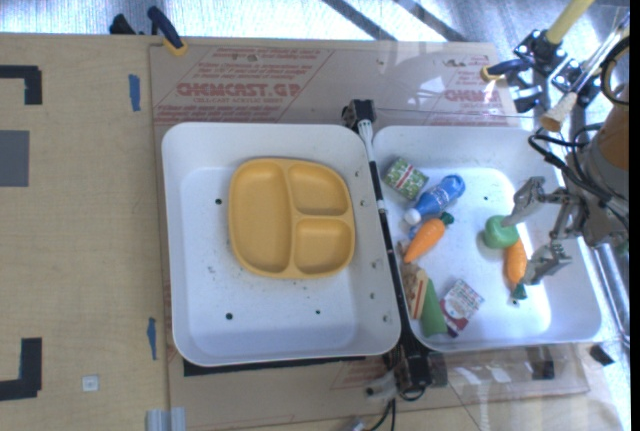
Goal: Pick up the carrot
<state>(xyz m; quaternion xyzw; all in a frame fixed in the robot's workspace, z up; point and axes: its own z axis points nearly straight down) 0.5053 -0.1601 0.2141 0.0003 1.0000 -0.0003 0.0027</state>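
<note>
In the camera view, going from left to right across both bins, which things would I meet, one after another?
Yellow divided plate → carrot near the divider → snack packet → green toy → second orange carrot, with the tool around it. The can, the blue bottle and the pieces by the divider overlap in order, so I leave them out.

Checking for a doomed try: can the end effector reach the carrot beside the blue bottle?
Probably yes: the carrot lies uncovered, nothing on it, though the blue bottle crowds its leafy end.

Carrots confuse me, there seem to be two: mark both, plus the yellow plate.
carrot by the blue bottle (pixel 425 238), camera view, mid orange body
carrot by the gripper (pixel 514 264), camera view, orange body
yellow plate (pixel 262 209), camera view, large left compartment
</note>
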